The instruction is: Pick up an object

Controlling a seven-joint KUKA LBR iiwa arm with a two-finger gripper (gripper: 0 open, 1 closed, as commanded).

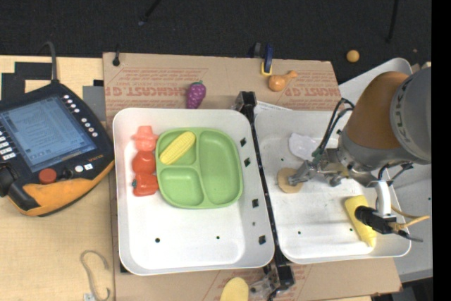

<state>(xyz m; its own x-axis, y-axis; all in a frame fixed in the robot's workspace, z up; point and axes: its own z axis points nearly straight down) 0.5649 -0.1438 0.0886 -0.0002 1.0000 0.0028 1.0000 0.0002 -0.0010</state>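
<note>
Where tool hovers, round tan disc (flat, smooth)

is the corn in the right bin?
No, the corn lies in a compartment of the green plate, which sits in the left bin.

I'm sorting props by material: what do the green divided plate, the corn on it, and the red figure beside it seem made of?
Green divided plate: likely moulded plastic, smooth, uniform colour with a soft sheen on the rims. Corn: probably plastic or rubber toy food, bright yellow with ridged rows. Red figure: looks like plastic or soft rubber, matte, blocky; too small to tell which.
</note>
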